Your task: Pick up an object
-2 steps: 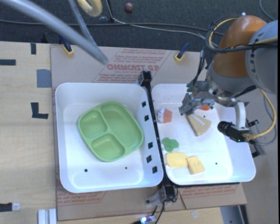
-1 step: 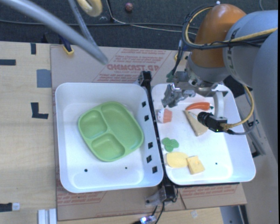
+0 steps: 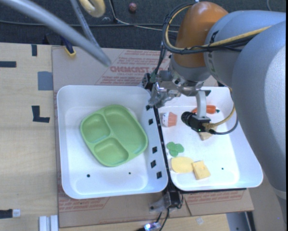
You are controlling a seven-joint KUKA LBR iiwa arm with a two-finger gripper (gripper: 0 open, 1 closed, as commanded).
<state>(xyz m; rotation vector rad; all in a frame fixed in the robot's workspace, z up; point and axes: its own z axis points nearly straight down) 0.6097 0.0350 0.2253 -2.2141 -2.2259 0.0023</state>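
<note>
- Nothing is picked up yet, as far as I can judge: I see no object carried by my gripper [image 3: 156,95], so the whole pick is left to do.
- My gripper hangs over the far end of the divide where the two bins meet, above the inner edge of the right bin [image 3: 228,153]. From this angle I cannot tell whether it is set wide or narrow.
- The nearest candidate is a small white-and-orange piece [image 3: 169,119]. It lies in the right bin just beside the divide and a little nearer the camera than my gripper.
- What remains, in my judgement, is to settle on one object, come down over it, close on it and lift it clear of the bin.
- Count of bins: two, side by side.
- Left bin [image 3: 63,129]: one green plate [image 3: 114,134] with three compartments and nothing on it.
- Right bin, five loose things that I can make out:
- one white-and-orange piece, already named;
- one orange piece [image 3: 209,109] toward the far side;
- one green leafy piece [image 3: 175,148] near the divide;
- one yellow round piece [image 3: 181,165] at the near end;
- one tan block [image 3: 200,170] touching or just beside the yellow piece.
- A pale scrap may lie mid-bin, but it is too hidden to count.
</note>
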